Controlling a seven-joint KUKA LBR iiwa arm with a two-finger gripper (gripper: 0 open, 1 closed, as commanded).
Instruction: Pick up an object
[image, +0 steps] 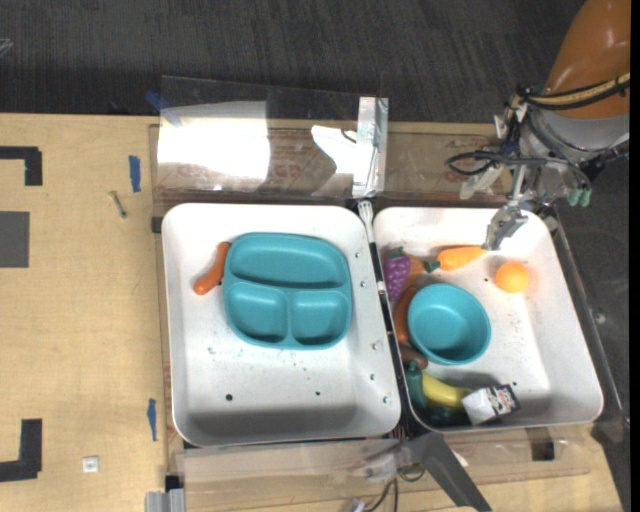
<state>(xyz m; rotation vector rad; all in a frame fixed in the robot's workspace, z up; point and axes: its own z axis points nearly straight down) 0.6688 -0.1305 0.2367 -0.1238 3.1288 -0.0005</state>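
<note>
Two bins are set side by side on the table (70, 350). In the left bin (190, 390) a divided tray (288, 290) is placed, with a sausage (210, 270) laid just beside its left edge. In the right bin (560, 370) a bowl (449, 322) is seated near the middle; grapes (398, 270) lie to its left, a carrot (460, 258) behind it, and a ball (512, 277) to the right of the carrot. A banana (441, 391) and a small bottle (490, 402) are found before the bowl. The tool (505, 228) is positioned over the rear of the right bin, just right of the carrot.
</note>
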